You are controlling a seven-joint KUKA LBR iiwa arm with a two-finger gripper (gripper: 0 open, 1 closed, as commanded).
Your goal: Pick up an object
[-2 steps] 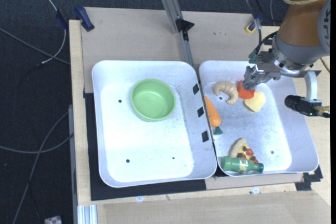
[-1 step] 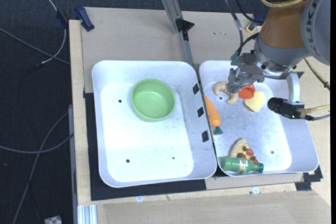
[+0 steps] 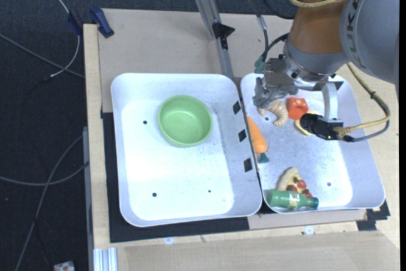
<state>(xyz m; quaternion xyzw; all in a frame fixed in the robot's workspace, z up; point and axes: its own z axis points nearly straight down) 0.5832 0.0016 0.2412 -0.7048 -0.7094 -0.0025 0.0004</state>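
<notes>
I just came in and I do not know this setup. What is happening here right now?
A grey and orange robot arm reaches into the right bin, its gripper low over a tan toy beside a red piece. A carrot, pizza slice and green bottle lie nearby. The left bin holds a green bowl.

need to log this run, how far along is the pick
Done: the gripper is down in the right bin, over the tan toy beside the red piece. In hand: nothing visibly held. Left: grasping and lifting; carrot and green bottle lie untouched.
</notes>
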